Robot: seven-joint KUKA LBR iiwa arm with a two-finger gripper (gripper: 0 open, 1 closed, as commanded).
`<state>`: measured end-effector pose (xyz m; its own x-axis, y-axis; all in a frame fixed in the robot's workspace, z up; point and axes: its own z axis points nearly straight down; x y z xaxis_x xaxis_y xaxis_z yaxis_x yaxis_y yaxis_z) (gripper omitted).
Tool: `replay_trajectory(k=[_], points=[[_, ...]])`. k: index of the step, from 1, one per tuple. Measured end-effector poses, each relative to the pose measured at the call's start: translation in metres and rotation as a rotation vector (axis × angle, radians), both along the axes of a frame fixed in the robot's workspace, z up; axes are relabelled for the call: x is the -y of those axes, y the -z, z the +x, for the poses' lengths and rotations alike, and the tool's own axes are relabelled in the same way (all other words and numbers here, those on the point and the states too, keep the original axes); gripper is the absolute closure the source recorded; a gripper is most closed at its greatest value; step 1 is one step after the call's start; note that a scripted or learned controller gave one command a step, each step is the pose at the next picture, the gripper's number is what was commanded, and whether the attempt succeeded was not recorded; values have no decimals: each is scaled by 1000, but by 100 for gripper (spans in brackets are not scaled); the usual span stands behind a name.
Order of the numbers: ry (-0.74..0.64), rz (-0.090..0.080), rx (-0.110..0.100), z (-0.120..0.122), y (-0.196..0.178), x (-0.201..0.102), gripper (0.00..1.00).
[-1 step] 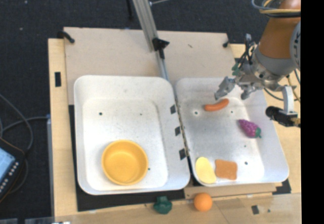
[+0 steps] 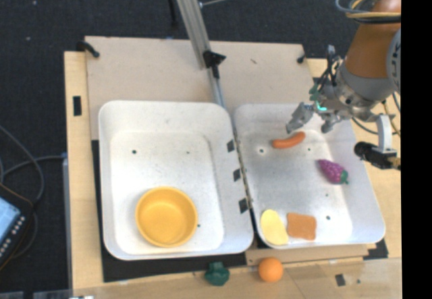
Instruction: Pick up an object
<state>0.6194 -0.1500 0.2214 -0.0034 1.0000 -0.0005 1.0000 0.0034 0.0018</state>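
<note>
My gripper (image 2: 314, 121) hangs over the far part of the right bin (image 2: 270, 176), its two fingers spread open with nothing between them. Just below its left finger lies an orange carrot (image 2: 288, 142). A purple bunch of grapes (image 2: 333, 171) sits toward the bin's right side. At the near edge lie a pale yellow oval piece (image 2: 273, 226) and an orange block (image 2: 301, 226) side by side. In the left bin (image 2: 121, 129), a yellow bowl (image 2: 166, 216) rests near the front.
An orange ball (image 2: 270, 269) and a small green object (image 2: 217, 274) lie on the bench in front of the bins. A slanted metal rail (image 2: 192, 17) rises behind the bins, ending at a clamp near their shared edge.
</note>
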Motion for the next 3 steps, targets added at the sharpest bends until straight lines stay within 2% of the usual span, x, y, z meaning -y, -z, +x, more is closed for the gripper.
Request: replay_trajectory(k=[2, 3], points=[[5, -1, -7, 1, 114, 10, 0], [5, -2, -2, 1, 120, 12, 0]])
